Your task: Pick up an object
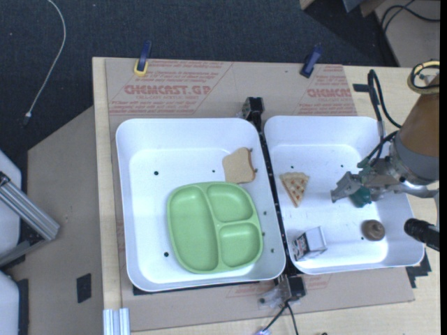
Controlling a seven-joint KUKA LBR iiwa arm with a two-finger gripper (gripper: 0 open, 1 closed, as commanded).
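Teal object [362, 198]: lying in the right bin [328, 135], toward its right side, right at the gripper tips.
Gripper [351, 190]: hanging low over the right bin, grey fingers spreading leftward; too blurred for telling whether closing on the teal object or merely touching it.
Arm [422, 135]: reaching in from the right, orange band showing above the wrist.
Waffle-like wedge [295, 186]: resting in the right bin near the divider.
Brown round piece [373, 229]: sitting toward the right bin's near right corner.
Small grey box [309, 241]: lying at the near edge; print unreadable.
Left bin [140, 187]: holding a green divided plate [213, 225] and a toast-shaped piece [239, 165].
Board [167, 89]: bearing red lettering, reading roughly "CHEMCAST G.P".
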